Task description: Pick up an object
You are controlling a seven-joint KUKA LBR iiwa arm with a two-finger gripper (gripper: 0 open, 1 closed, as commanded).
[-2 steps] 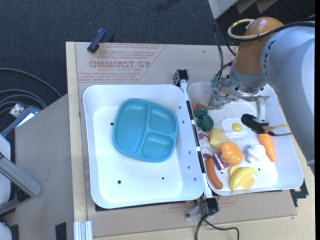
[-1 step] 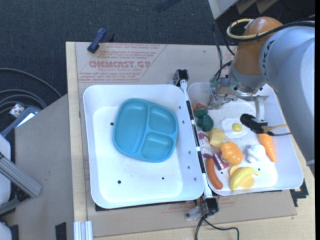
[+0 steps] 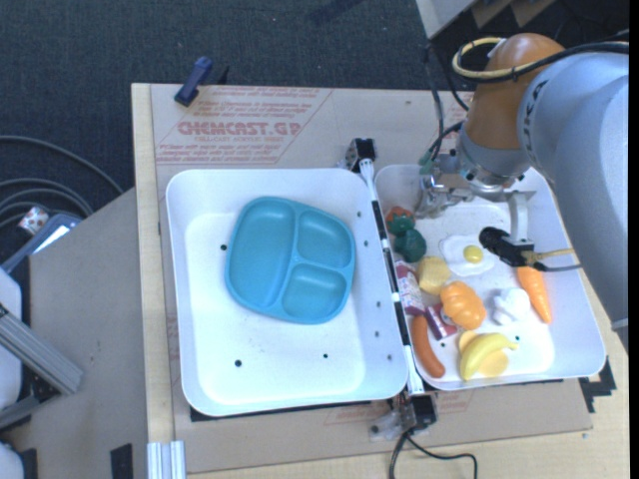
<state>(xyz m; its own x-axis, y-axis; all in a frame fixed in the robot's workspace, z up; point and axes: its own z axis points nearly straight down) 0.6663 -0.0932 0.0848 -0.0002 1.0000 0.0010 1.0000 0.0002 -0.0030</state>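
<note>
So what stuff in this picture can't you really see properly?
- Gripper: in the camera view it is small and crowded by the arm's wrist, so open or shut cannot be told.
- Right bin: the big grey arm covers its far right corner.
- Dark green toy: too small to say what it is.
- White toy: pale against the white bin, so its shape is unclear.

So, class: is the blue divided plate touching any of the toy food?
Apart. The camera view shows the blue divided plate alone in the left bin, while the toy food, like the banana, lies in the right bin past the rims.
</note>
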